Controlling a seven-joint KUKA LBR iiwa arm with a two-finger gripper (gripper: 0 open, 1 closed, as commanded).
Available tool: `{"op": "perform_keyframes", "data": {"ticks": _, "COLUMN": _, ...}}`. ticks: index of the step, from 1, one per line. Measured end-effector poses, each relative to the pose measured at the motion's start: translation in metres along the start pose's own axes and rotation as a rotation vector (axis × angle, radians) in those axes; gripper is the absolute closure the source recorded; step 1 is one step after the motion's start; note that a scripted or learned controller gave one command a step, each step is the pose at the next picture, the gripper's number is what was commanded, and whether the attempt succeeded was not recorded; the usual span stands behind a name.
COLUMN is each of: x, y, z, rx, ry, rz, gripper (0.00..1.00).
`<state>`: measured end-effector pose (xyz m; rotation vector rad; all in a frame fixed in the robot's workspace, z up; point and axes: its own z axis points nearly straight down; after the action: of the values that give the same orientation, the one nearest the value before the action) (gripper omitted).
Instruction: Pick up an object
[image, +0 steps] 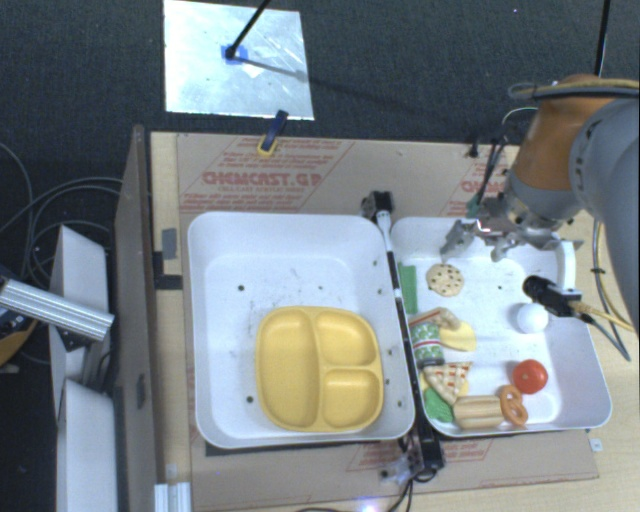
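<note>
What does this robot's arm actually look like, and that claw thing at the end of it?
The arm is thick, rounded and grey, with a broad orange band just above the wrist. Thin dark cables run beside the wrist. It ends in a small grey metal gripper with two slim fingers.

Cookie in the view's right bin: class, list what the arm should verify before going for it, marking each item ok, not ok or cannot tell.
1. Cookie lies apart from its neighbours: ok.
2. Gripper holds nothing: ok.
3. Fingers spread open: ok.
4. Gripper centred over the cookie: not ok; in the view it sits up and to the right of it.
5. Gripper height above the bin floor: cannot tell.
</note>
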<state>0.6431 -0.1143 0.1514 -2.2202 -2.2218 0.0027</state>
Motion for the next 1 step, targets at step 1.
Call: {"op": "perform_keyframes", "data": {"ticks": 1, "x": 0.0145, "y": 0.0161, "z": 0.0706, "rx": -0.001, "ry": 0.0, "rz": -0.005, "gripper": 0.0}}
